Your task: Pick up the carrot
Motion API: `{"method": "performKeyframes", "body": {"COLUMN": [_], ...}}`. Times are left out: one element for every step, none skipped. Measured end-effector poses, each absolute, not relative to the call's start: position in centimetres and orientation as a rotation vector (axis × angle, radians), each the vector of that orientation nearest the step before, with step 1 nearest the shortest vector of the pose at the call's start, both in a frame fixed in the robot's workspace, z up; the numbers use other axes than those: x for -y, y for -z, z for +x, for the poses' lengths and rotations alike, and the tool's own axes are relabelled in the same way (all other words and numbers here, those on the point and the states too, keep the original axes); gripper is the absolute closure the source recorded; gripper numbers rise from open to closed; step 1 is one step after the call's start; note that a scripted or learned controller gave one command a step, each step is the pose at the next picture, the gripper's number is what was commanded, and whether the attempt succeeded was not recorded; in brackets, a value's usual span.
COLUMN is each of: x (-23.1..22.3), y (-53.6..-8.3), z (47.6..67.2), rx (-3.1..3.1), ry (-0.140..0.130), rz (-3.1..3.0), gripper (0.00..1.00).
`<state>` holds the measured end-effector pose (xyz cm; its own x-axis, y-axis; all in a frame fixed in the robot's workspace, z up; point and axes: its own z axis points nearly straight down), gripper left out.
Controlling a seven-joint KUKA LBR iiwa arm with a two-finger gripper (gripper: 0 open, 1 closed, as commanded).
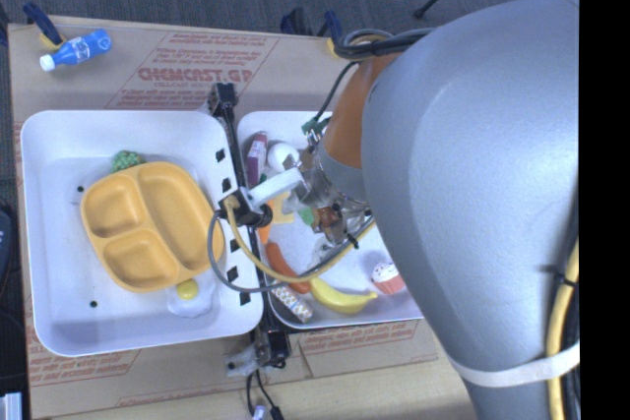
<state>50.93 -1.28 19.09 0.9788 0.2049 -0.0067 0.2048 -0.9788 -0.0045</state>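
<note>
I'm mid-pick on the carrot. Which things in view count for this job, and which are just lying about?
For the job:
carrot in the right-hand bin
gripper above that bin

Lying about:
banana near the carrot
yellow plate, fried egg and broccoli in the left-hand bin
blue bottle on the bench
</note>
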Motion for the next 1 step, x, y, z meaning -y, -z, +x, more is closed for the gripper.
{"method": "performKeyframes", "body": {"x": [2.22], "y": [-19.09], "z": [49.85], "rx": [0.344], "ry": [-0.011], "rz": [-3.118], "gripper": [0.00]}}
